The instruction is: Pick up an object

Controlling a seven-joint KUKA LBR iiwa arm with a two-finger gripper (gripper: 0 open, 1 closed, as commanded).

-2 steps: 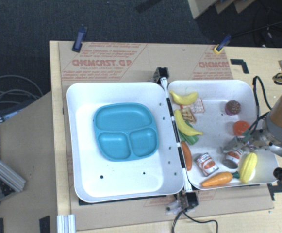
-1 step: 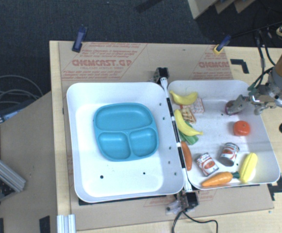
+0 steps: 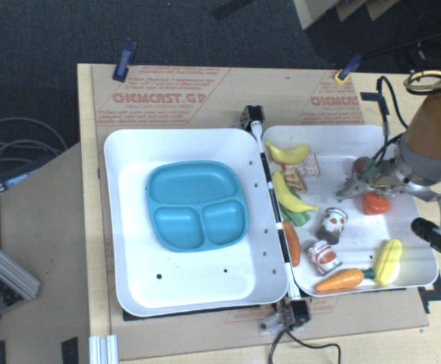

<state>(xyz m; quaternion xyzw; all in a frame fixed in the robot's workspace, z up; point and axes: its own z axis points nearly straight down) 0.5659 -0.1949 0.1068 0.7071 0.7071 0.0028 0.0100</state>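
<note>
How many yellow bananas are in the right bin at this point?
2. One yellow banana lies at the right white bin's far-left corner; the other yellow banana lies just below it along the left wall. The arm's grey gripper may hide more.

Red print reading "CHEMCAST G.P" ran across the brown protective paper (image 3: 167, 97) on the bench, at about eleven o'clock from the left bin (image 3: 121, 203). The same red wording repeated at about twelve o'clock above the right bin (image 3: 334, 133), near the bench's far edge, but it was fainter there. Smaller red lines beside both were too small to read. The small cans' (image 3: 332, 224) labels were illegible.
</note>
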